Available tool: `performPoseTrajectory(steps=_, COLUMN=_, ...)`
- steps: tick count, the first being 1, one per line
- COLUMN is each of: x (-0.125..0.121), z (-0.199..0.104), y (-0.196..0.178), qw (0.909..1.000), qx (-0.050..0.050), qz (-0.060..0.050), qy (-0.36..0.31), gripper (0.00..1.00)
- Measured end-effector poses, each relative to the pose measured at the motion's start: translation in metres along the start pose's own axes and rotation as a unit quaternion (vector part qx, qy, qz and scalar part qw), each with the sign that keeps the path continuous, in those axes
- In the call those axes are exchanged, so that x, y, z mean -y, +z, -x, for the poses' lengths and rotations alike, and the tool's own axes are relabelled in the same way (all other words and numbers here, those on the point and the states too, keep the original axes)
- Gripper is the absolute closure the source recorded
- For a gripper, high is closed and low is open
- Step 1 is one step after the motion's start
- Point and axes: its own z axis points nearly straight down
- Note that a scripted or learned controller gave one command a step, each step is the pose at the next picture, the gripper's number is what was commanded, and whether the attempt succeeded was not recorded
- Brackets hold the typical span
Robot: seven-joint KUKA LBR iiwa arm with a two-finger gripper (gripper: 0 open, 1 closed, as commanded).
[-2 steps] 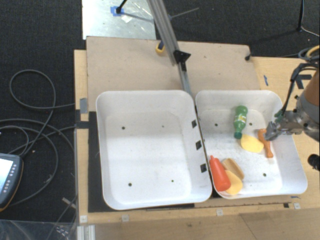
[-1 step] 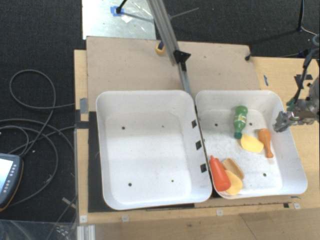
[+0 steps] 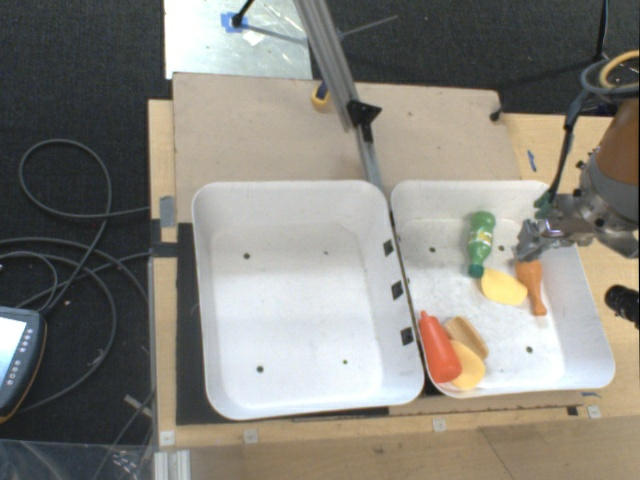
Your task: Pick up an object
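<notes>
At the right bin's (image 3: 585, 373) near rim lie a red bottle (image 3: 438, 348) and a bun (image 3: 466, 335); farther in, a yellow piece (image 3: 503, 288) beside an orange carrot (image 3: 533, 285), its top directly under the gripper (image 3: 531, 242); whether anything is clasped, I cannot tell; beyond stands a green bottle (image 3: 480, 242)

From my station I see the arm (image 3: 612, 183) reaching in from the right edge, wrist angled down and leftward. The gripper (image 3: 530, 240) sits low at the arm's left end. I cannot judge its state.
</notes>
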Motion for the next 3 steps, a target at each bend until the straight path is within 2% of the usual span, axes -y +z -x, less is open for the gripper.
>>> performPoseTrajectory(steps=3, x=0.002, z=-0.179, y=0.023, qw=1.0, qx=-0.001, qz=-0.002, qy=0.0, gripper=1.0)
